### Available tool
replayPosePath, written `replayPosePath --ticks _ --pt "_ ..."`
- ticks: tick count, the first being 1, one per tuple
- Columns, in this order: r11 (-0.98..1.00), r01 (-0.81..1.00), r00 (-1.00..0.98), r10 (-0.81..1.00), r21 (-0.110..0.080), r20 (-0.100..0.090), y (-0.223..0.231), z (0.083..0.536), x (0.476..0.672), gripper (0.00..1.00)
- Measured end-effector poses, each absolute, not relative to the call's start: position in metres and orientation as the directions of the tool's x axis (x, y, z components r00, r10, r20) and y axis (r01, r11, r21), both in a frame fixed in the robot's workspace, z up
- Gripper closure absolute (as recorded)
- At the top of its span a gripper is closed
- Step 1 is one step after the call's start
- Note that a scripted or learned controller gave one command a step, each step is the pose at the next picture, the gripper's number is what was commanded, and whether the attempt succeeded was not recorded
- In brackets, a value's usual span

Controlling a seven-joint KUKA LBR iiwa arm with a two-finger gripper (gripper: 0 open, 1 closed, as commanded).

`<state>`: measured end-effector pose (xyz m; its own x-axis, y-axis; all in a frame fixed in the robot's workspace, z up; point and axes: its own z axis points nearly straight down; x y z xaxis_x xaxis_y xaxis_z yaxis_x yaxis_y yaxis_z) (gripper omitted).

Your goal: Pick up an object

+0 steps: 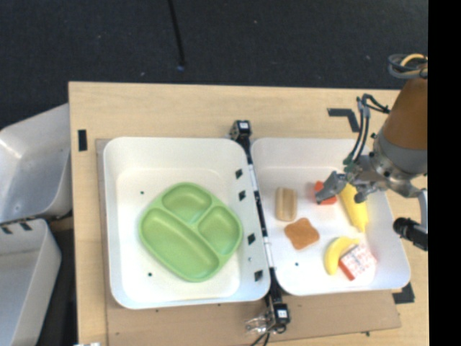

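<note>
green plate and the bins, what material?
Green plate: looks like moulded plastic, matte to satin; uniform colour, soft rounded dividers, three compartments. Bins: likely thin formed white plastic, smooth with faint sheen; rounded corners, shallow walls. Could be coated metal, but the look suggests plastic.

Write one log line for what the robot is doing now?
gripper: over right bin | nearest: orange piece, banana | holding: cannot tell | left bin: green plate

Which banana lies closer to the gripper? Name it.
The upper banana, right under the gripper near the bin's right wall. The other banana lies lower in the same bin, beside the red-and-white packet.
</note>
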<state>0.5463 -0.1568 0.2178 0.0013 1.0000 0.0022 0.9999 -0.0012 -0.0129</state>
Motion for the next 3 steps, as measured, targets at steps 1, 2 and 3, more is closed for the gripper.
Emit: replayPosePath --ticks 1,2,3 --pt "0.002 1.0 -0.002 1.0 0.001 0.0 -0.156 0.225 0.549 0.0" --pt "-0.001 1.0 0.001 1.0 -0.004 -0.001 -0.157 0.164 0.555 0.0" --pt "-0.004 1.0 0.004 1.0 -0.003 -0.001 -0.155 0.116 0.563 0.0"
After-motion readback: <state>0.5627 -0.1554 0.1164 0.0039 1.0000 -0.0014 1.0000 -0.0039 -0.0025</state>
